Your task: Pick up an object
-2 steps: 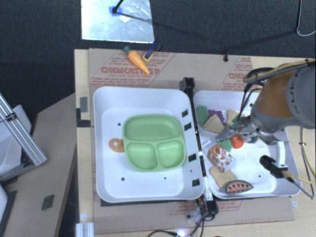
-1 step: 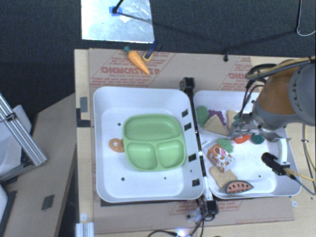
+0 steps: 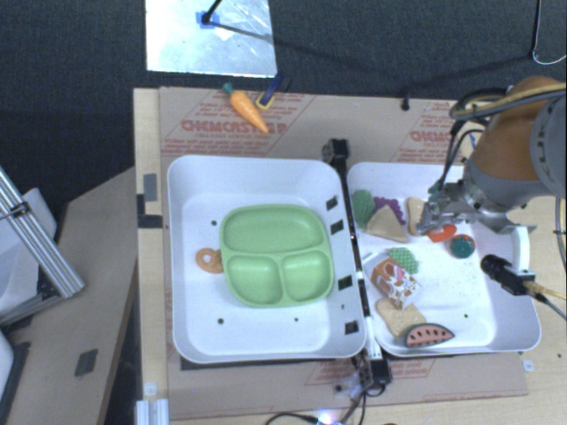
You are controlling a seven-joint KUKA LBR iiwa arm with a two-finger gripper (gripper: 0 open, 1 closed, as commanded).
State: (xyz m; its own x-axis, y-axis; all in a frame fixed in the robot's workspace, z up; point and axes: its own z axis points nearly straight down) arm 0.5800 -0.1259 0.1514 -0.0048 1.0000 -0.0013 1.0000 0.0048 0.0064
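Over the right bin point(image 3: 509, 330), metal gripper point(image 3: 436, 221), jaw state impossible to tell, beside a round orange-red toy point(image 3: 442, 233).

Left bin point(image 3: 190, 264) and right bin point(image 3: 518, 326): smooth white plastic, slight sheen. Divided plate point(image 3: 275, 255): pale green plastic, smooth, softly glossy. Bench board point(image 3: 292, 118): tan, matt, red lettering, looks like protective paper. Foil-like sheet point(image 3: 211, 25): silvery, crinkled, reflective. Toy carrot point(image 3: 248, 111): orange, smooth plastic. Arm point(image 3: 523, 153): grey with orange band, satin finish. Backdrop point(image 3: 71, 60): dark, matt, carpet-like.
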